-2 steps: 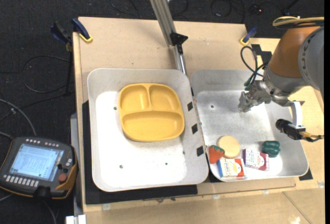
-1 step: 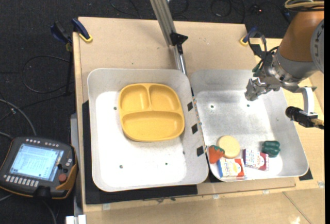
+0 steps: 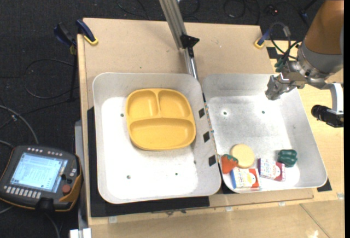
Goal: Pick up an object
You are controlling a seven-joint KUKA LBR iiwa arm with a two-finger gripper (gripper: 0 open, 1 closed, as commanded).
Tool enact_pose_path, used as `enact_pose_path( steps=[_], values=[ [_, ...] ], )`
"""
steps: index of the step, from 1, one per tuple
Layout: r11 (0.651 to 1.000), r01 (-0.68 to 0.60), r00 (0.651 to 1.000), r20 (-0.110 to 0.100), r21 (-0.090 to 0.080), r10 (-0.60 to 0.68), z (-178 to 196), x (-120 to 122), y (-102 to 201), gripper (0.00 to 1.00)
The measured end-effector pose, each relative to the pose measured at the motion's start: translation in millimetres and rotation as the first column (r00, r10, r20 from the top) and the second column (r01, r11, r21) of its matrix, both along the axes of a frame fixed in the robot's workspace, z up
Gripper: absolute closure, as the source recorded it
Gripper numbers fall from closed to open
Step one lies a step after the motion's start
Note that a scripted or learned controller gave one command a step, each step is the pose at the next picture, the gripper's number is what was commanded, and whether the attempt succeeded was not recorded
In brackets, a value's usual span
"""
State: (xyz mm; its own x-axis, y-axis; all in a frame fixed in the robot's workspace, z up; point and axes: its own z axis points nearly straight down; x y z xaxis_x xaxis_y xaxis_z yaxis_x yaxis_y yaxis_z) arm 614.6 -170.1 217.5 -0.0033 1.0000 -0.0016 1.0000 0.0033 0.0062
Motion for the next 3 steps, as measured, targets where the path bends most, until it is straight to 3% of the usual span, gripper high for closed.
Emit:
enact_pose_path(
  steps=[1,3],
  values=[
    [1.0,0.0,1.0,-0.001,0.0,0.0,29.4,1.3,0.1,1.0],
    [1.0,-0.004,1.0,-0.008,0.004,0.004,15.7,-24.4,98.7,1.0]
  ],
)
